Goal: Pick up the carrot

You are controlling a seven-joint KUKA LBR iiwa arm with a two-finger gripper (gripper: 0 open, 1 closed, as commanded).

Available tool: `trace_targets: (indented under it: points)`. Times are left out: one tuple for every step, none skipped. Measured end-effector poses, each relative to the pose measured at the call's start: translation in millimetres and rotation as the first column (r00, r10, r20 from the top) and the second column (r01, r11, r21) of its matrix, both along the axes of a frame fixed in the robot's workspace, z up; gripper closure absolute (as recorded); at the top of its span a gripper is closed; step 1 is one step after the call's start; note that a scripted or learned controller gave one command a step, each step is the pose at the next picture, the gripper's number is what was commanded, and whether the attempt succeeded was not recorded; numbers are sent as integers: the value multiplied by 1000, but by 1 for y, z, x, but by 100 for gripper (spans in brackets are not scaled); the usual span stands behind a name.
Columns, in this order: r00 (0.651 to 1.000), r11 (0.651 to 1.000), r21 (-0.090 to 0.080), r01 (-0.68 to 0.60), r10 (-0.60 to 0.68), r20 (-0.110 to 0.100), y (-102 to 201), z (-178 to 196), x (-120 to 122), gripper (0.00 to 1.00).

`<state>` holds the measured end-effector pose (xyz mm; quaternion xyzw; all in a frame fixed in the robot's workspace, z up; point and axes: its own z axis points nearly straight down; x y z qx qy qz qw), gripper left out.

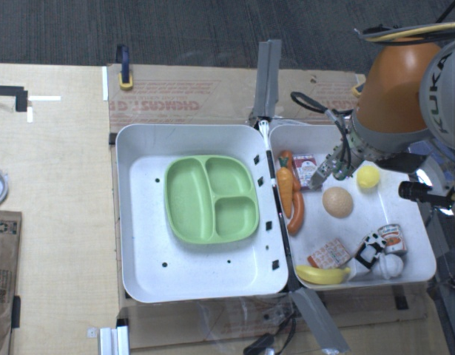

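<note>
- The gripper hangs low in the right bin near its back edge; whether its jaws are parted or closed, I cannot tell.
- Nothing shows between them, so the pick looks not yet done.
- The carrot lies against that bin's left wall beside a sausage, its long axis along the wall, its green top toward the back edge.
</note>
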<state>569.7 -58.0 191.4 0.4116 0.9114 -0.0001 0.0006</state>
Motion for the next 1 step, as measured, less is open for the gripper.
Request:
trace_targets:
  points:
    - [955,955,-1,296,-296,-4,35,0,-55,100]
